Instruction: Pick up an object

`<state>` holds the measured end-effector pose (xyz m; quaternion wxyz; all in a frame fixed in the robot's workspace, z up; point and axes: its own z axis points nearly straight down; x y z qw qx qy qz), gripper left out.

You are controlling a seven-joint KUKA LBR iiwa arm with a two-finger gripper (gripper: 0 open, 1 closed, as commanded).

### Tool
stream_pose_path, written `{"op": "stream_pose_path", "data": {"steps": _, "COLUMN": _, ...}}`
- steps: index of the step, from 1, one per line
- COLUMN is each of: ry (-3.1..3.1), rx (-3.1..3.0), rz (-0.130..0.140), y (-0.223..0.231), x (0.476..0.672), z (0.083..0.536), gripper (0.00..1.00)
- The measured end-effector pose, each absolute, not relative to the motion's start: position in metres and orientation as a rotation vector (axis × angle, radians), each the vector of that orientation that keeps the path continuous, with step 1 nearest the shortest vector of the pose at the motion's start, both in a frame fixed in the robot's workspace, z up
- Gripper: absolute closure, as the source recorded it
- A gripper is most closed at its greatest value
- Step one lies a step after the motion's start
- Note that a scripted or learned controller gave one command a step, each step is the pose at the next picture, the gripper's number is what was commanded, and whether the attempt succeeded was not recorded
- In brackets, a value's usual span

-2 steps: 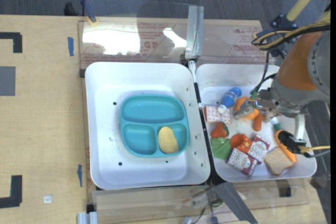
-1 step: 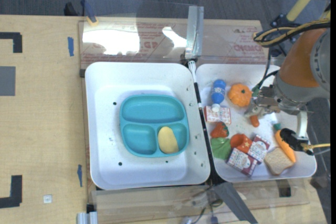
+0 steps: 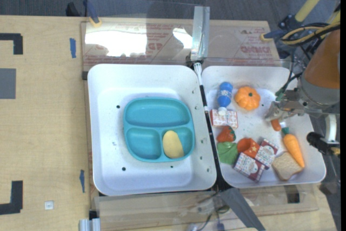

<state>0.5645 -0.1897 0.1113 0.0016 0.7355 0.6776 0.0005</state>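
Hovering over the right bin, pincer sits near a small orange piece; can't tell its state or any hold. Toy carrot lies just below, beside bread slice. Likely light, hard, slick plastic; grip across the thick middle.

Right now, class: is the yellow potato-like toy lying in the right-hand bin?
No, the yellow toy lies in a lower compartment of the blue tray in the left bin.

A pale wooden surface spans the frame's left and centre. Two shallow white bins rest on it side by side: the left bin at centre, the right bin toward the right.
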Motion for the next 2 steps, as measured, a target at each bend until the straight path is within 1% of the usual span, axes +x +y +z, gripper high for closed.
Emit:
{"op": "stream_pose_path", "data": {"steps": 1, "ry": 2.282, "rx": 2.152, "rz": 0.004, "y": -0.117, "x": 0.571, "z": 0.088, "gripper": 1.00}}
{"op": "stream_pose_path", "data": {"steps": 2, "ry": 2.293, "rx": 2.137, "rz": 0.015, "y": -0.044, "x": 0.631, "z": 0.190, "gripper": 1.00}}
